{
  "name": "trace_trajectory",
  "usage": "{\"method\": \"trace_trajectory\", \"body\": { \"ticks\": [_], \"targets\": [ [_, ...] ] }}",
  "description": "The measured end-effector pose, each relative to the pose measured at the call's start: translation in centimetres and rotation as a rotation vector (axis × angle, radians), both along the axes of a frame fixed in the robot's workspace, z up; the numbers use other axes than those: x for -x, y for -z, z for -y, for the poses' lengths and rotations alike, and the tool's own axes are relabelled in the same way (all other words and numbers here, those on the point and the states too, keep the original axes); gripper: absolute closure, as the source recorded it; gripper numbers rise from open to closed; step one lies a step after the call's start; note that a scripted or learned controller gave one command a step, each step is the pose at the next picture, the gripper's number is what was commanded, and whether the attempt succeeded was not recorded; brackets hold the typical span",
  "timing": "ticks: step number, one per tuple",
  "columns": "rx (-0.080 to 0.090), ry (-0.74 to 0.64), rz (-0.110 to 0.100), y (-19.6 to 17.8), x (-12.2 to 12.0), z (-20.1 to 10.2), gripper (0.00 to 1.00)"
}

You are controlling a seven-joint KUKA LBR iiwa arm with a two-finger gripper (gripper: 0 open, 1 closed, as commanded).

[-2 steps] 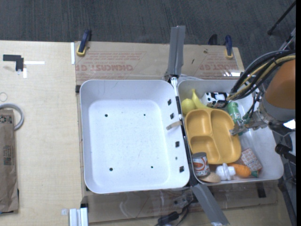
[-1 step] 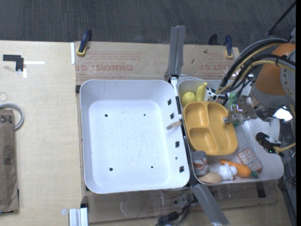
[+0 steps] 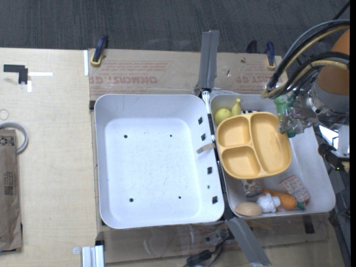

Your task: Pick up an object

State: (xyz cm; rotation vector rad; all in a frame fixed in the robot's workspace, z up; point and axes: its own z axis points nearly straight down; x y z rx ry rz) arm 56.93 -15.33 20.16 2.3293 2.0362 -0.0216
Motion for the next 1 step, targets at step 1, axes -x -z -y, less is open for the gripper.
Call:
{"method": "trace_trajectory", "body": {
  "ticks": [1],
  "targets": [
    [0.004, -0.013, -0.001, -0.77, -3.06, -0.53, 1.0]
  ]
}}
